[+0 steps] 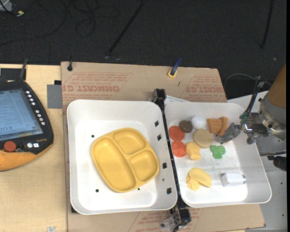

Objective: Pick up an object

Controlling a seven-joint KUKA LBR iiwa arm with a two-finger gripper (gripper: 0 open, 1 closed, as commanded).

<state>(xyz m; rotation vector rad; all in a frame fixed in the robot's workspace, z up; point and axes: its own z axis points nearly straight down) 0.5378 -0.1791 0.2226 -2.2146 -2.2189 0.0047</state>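
Toys crowded in the right bin, gripper at their right edge

We see the tan disc (202, 138) and green piece (218, 151) in the right bin (253, 190), just left of the gripper (228, 133); we cannot tell its state, and we judge the disc nearest, left and slightly below

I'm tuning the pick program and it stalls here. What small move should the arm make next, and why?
Probably lower the gripper a little onto the green piece just below it: it hangs over the right bin near the pile of toy food, with nothing seen between its fingers.
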